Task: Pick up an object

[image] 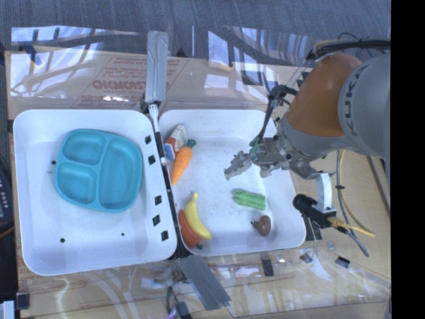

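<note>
My end effector (238,166) hangs right of centre, grip state indeterminate, above the green pod (250,199); descending off-centre could push it away.

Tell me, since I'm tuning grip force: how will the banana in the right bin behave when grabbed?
The banana looks like a glossy plastic toy, so probably light, stiff and a bit slippery. Its curved, rounded body may swivel or slide if pushed. It lies against a red-orange item by the bin wall, likely crowding the tool.

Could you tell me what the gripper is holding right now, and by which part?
Nothing: the gripper hangs over bare bin floor, above the green vegetable.
</note>
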